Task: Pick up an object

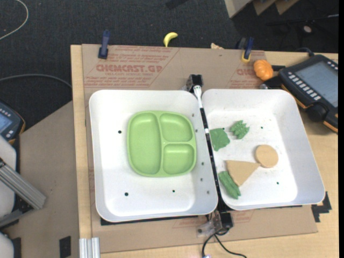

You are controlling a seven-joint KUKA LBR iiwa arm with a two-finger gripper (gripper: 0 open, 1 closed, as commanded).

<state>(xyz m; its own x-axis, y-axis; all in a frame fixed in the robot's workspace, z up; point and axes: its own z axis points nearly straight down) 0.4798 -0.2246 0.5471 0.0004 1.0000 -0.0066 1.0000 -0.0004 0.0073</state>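
On the left side of the bench, the left bin holds a green divided plate, lying flat near the middle of the bin, with three compartments. Just beside it, the right bin holds the small things. One green piece lies close to the wall shared with the left bin, and a second green piece lies just beside it. Lower down, a third green piece touches a tan wedge. The wedge's point reaches a tan round disc. Beyond the right bin's far corner lies an orange object, next to a black handheld controller.
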